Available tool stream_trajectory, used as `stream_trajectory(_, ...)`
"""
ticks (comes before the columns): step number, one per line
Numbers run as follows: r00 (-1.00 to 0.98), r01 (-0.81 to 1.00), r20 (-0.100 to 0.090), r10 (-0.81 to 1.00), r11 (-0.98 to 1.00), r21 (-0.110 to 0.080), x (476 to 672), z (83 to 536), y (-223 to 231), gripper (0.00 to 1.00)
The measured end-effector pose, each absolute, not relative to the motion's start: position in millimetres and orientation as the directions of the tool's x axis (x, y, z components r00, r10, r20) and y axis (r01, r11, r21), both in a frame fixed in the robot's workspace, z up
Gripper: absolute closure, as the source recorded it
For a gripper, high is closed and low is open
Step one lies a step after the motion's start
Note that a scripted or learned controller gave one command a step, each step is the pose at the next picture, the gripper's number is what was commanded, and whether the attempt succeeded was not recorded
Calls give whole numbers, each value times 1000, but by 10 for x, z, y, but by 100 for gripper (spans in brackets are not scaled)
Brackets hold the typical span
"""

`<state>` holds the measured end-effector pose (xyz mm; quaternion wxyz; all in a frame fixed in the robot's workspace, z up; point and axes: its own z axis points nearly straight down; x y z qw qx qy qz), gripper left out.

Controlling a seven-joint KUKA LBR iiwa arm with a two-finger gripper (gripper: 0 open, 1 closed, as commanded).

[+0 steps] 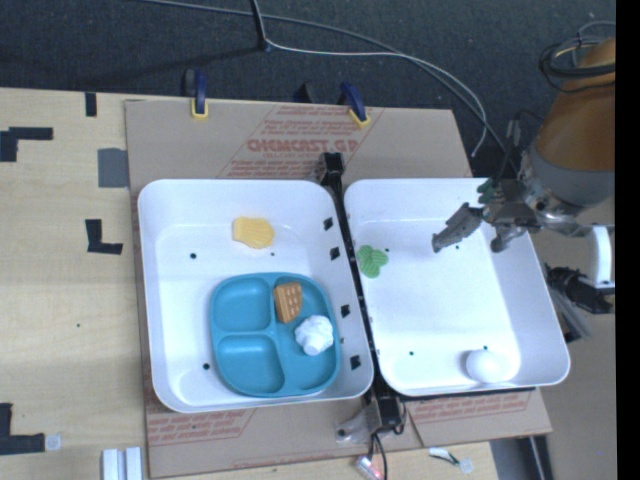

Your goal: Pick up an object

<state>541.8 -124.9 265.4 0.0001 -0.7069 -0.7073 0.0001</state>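
The arm (575, 148) reaches in low over the right bin (520, 298), gripper (470, 230) spread apart and grasping nothing, pointing toward the green object (372, 261).

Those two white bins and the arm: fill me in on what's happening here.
A grey KUKA arm reaches in from the right, its gripper hovering over the right bin with nothing visible between its fingers. That bin contains a green object near its left wall and a white ball at its near edge. The left bin holds a yellow piece and a blue divided tray carrying a tan waffle-like piece and a white lump. Nothing is picked up yet.
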Motion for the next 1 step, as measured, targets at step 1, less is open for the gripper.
stream_trajectory(1, -1, 1000, 0, 1000, 1, 0, 5417, 2653, -1249, 0)
